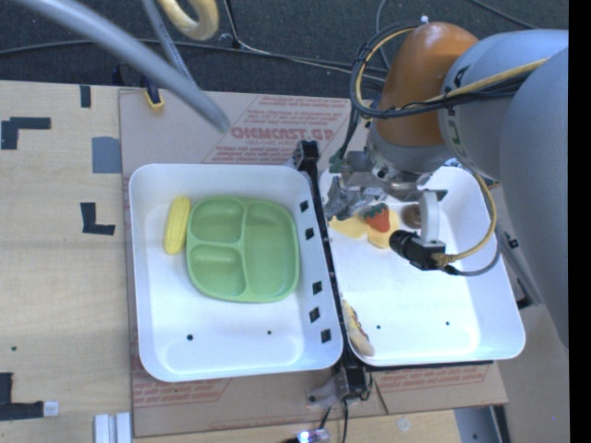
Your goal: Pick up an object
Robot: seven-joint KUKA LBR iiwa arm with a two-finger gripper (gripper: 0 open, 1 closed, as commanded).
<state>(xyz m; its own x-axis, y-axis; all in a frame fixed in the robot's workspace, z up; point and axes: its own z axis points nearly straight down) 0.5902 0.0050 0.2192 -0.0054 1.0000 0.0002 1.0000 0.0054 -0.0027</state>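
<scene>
The gripper (355,201) hangs low over the right bin (434,326), near its upper left corner, just above a yellow object (355,229) and a red object (378,218); whether it holds either cannot be told; the left bin (157,275) holds a green divided plate (244,249) and a corn cob (176,225).

**Robot arm reaching into the right of two white bins**

Seen from above, two shallow white bins sit side by side on a bench (55,275). The left bin (157,340) holds a green divided plate (244,249) with a yellow corn cob (176,224) touching its left edge. The grey arm (517,100) reaches into the right bin (462,330); its claw (355,201) is low over small yellow and red objects (374,221) near the divider. A pale object (356,332) lies at that bin's front left.
</scene>
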